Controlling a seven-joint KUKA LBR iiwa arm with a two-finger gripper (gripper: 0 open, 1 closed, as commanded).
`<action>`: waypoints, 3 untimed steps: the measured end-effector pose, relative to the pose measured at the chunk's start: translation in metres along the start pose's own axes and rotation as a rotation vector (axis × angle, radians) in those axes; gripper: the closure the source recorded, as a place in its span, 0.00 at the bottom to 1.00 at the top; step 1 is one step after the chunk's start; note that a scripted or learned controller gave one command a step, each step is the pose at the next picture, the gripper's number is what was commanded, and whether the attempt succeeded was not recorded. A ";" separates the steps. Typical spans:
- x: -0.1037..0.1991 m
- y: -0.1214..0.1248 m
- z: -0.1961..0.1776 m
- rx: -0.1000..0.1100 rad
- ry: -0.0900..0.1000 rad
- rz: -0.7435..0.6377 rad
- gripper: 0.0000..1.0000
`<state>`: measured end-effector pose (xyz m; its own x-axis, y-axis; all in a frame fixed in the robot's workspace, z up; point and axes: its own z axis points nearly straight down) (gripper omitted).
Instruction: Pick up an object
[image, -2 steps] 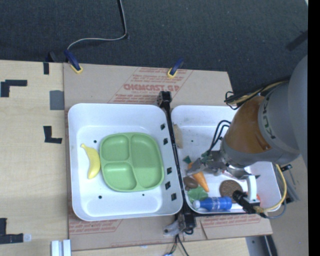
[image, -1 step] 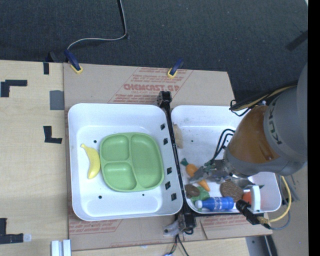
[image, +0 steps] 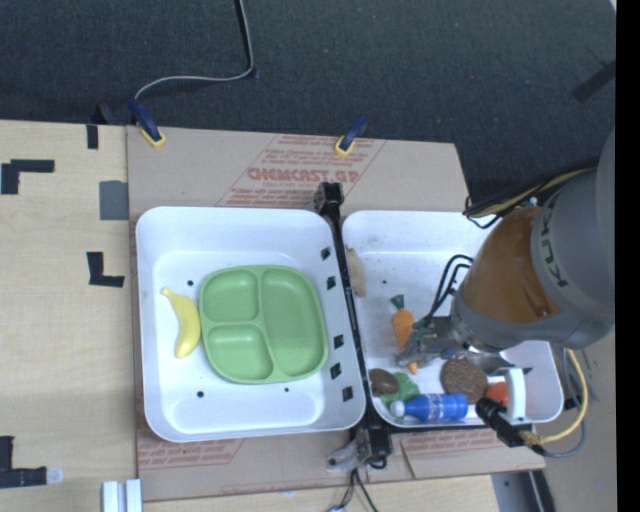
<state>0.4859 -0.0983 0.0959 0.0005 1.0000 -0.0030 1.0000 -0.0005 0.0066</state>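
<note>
Nearest you, a blue bottle (image: 432, 407) lies along the right bin's (image: 440, 228) front wall. Just behind it, the gripper (image: 418, 345) sits low beside the carrot (image: 402, 324) — you cannot tell how its fingers stand — and further left the green tray (image: 265, 323) and banana (image: 184, 321) fill the left bin (image: 230, 222)

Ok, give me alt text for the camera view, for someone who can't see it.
A grey arm with an orange band reaches from the right, its gripper low in the right bin beside a toy carrot, a blue bottle and a brown round object. The left bin holds a green divided plate with a banana beside it.
</note>
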 end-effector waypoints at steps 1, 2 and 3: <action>0.000 0.000 0.000 0.000 0.000 0.000 0.00; 0.000 0.000 -0.009 0.002 0.001 0.000 1.00; 0.000 0.000 -0.009 0.002 0.001 0.000 0.00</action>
<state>0.4858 -0.0979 0.1050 0.0003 1.0000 -0.0017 1.0000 -0.0003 0.0048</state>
